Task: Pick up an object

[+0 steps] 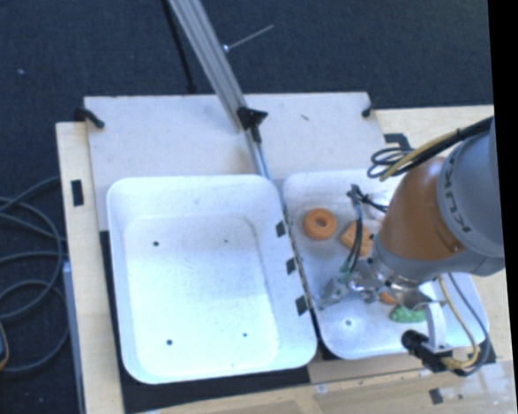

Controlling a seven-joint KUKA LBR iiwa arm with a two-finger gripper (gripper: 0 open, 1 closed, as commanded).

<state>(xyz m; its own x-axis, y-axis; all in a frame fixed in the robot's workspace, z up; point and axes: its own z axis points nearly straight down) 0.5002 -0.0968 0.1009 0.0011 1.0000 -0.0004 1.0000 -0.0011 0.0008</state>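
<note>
In the right bin (357, 338) an orange ring-shaped object (319, 223) lies near the back left corner. Beside it to the right sits a smaller orange piece (350, 236), partly behind cables. A green object (409, 313) and a bit of something orange (387, 298) peek out from under the arm near the bin's right side. My gripper (349, 286) hangs low over the middle of the right bin, below the orange wrist band (419, 221). The arm's bulk hides much of the bin's right half.
The left bin (202, 272) sits beside the right one, with black clips along the shared wall (291, 266). A metal camera pole (213, 59) rises from the back centre. Loose cables (15, 254) lie off the bench at left.
</note>
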